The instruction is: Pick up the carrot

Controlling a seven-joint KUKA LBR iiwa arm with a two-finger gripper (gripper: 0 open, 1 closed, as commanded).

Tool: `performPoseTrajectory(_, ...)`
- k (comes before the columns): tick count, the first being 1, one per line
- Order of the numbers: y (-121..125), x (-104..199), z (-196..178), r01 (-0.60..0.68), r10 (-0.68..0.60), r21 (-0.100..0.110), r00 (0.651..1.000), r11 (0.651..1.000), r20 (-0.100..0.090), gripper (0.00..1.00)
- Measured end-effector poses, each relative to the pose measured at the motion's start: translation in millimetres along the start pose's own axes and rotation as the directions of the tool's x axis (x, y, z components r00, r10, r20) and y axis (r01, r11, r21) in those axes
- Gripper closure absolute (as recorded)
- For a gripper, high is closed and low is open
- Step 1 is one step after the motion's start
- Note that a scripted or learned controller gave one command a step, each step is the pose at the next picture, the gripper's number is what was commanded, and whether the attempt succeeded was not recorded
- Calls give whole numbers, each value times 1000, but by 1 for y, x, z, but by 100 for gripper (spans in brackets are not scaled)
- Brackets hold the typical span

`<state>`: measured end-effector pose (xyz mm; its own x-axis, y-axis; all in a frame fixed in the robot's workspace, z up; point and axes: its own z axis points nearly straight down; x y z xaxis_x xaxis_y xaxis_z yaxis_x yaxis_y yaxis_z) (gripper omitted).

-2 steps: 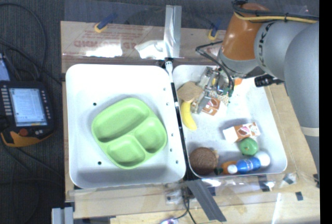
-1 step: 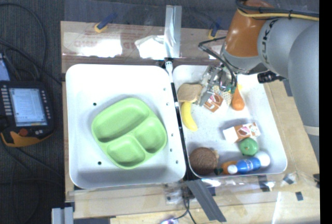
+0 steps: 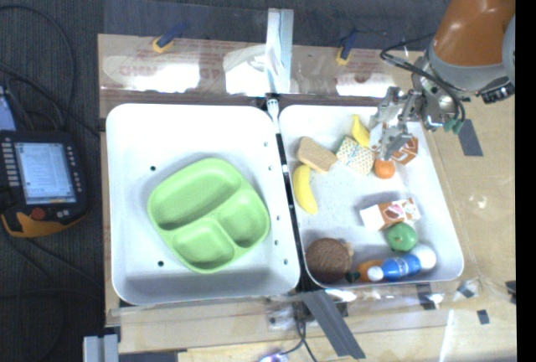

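Note:
The carrot (image 3: 369, 270) shows as a small orange piece at the front of the right bin (image 3: 440, 209), wedged between a brown round coconut (image 3: 327, 258) and a blue-and-white bottle (image 3: 404, 266); most of it is hidden. My gripper (image 3: 390, 141) hangs over the back of the right bin, pointing down, far from the carrot. It sits just above a small orange ball (image 3: 383, 169) and beside a red-brown carton (image 3: 406, 151). Nothing is seen held in it.
The right bin also holds a banana (image 3: 305, 189), a tan sponge-like block (image 3: 316, 155), a patterned packet (image 3: 355, 156), a yellow piece (image 3: 360, 131), a red-and-white box (image 3: 390, 212) and a green ball (image 3: 402, 237). A green divided plate (image 3: 209, 214) lies in the left bin (image 3: 134, 151).

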<state>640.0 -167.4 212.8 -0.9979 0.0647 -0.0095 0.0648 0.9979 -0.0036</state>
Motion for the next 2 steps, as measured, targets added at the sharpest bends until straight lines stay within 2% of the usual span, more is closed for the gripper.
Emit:
performPoseTrajectory(1, -58, -9, 7, 28, -28, -2, 1000, 1000, -7, 100)
performPoseTrajectory(2, -58, 48, 116, 178, -178, -4, 984, 984, -2, 100)
